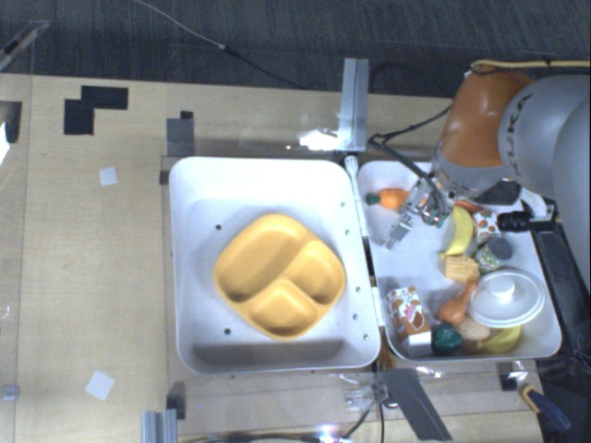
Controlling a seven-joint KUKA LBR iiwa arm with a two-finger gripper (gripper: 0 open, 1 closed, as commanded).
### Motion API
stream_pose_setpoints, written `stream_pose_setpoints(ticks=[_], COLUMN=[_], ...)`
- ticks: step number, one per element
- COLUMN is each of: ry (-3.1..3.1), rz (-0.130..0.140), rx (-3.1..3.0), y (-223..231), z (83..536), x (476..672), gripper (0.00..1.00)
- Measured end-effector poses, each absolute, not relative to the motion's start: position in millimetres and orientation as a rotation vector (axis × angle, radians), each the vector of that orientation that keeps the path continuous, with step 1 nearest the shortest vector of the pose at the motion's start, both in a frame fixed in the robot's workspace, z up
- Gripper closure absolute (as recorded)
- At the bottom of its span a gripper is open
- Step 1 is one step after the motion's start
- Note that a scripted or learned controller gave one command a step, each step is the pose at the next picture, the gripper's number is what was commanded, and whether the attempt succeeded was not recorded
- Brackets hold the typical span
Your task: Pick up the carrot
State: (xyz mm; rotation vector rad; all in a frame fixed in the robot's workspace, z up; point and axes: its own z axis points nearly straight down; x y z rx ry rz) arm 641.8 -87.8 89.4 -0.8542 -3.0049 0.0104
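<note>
From the camera view, the grey arm (545, 127) enters at three o'clock, its orange band (480, 118) tilted down toward the right bin (554, 340). The gripper (411, 218) hangs over that bin's upper left part; whether its fingers are spread or closed cannot be told. The carrot (392, 198) lies in the bin's eleven o'clock corner, just beside the gripper and not between the fingers. At three o'clock of the gripper lies a banana (459, 233); a white lidded bowl (506, 296) sits at five o'clock. The left bin (194, 192) holds a yellow divided plate (279, 273) on the tabletop (83, 275).
</note>
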Motion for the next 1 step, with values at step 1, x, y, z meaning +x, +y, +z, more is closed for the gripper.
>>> stream_pose_setpoints(ticks=[1], ry=[-2.807], rz=[0.003], rx=[-1.292], y=[-87.8], z=[88.6], x=[653.7], gripper=[0.0])
